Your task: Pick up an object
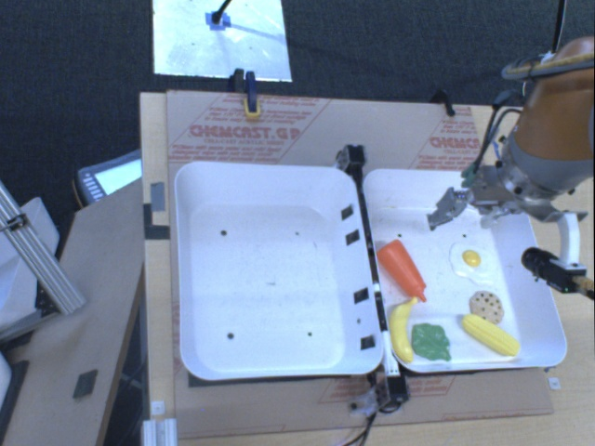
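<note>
Yellow clamp (251, 96) on bench back edge, tablet (107, 180) at left, w/ foil sheet (220, 26) behind.

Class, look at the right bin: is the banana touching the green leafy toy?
Touching. The camera view shows the banana's lower right edge meeting the green toy with no white bin floor between them.

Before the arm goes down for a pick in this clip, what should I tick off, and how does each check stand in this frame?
1. Pickable objects lie in the right bin: carrot, banana, green leaf, corn, cookie, fried egg. Ok.
2. Gripper is over the right bin, near its back half. Ok.
3. Gripper is directly above one target: it sits up and left of the fried egg, behind the carrot. Not ok.
4. Nothing is held yet: all six objects rest on the bin floor. Ok.
5. Target has room around it: banana touches the green leaf; fried egg and cookie lie apart. Ok for those two.
6. Fingers' opening: cannot tell.
</note>
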`<move>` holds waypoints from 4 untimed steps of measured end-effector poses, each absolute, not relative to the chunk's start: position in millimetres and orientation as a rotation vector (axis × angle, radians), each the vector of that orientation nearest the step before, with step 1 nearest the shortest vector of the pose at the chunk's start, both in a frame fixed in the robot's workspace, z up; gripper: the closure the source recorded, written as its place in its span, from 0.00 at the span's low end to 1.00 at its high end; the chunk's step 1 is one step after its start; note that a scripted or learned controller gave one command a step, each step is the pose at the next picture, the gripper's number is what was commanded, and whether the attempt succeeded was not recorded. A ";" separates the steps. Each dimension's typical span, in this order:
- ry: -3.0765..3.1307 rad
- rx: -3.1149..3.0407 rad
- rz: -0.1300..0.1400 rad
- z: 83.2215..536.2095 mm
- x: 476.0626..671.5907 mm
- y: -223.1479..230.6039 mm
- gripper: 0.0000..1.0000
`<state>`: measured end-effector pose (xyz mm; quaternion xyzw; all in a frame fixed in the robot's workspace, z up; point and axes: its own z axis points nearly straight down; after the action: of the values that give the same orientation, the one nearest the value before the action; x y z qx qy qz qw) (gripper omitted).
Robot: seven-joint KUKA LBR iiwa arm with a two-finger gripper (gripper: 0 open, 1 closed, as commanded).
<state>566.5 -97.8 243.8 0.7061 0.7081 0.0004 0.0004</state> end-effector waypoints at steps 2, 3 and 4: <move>2.220 2.207 0.013 293.0 657.6 -29.1 0.00; 2.207 2.209 0.019 494.0 669.0 -80.4 0.00; 2.228 2.209 0.009 538.7 639.3 -24.3 0.00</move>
<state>639.3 -24.3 538.7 0.7040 0.7102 0.0028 0.0021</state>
